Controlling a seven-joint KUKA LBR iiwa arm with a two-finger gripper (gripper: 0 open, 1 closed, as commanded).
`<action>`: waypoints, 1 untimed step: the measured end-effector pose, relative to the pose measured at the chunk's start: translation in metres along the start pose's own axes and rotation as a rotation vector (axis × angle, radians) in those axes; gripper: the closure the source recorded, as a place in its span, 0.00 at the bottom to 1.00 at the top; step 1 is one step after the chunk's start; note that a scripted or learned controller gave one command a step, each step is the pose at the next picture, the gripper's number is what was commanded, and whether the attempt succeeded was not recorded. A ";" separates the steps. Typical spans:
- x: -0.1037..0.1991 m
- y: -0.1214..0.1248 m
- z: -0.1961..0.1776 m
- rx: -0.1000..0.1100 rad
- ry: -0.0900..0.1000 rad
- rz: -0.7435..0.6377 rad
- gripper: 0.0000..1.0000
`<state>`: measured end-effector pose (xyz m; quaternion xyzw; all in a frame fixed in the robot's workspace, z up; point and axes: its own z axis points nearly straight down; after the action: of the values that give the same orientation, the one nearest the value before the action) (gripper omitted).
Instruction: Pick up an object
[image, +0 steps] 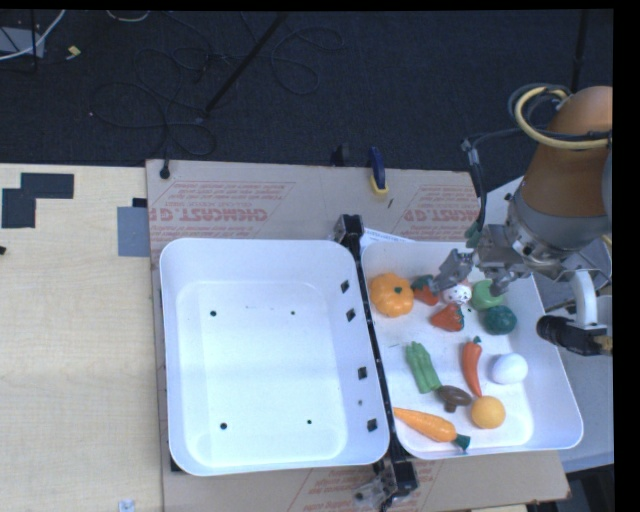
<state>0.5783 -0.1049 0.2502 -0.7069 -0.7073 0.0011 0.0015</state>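
Gripper low over far part of right bin, by small white toy and red piece; can't tell how it is set; orange pumpkin at left; green pod, small carrot, white ball mid-bin; big carrot, orange ball near edge; left bin beside it on desk.

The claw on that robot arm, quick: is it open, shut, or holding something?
Gripper: cannot be told from this view; it hangs low over the toy food at the far end of the right bin.
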 end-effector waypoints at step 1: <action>0.005 -0.033 0.170 0.005 0.001 0.001 0.00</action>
<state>0.5445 -0.0995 0.0801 -0.7071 -0.7071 0.0025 0.0037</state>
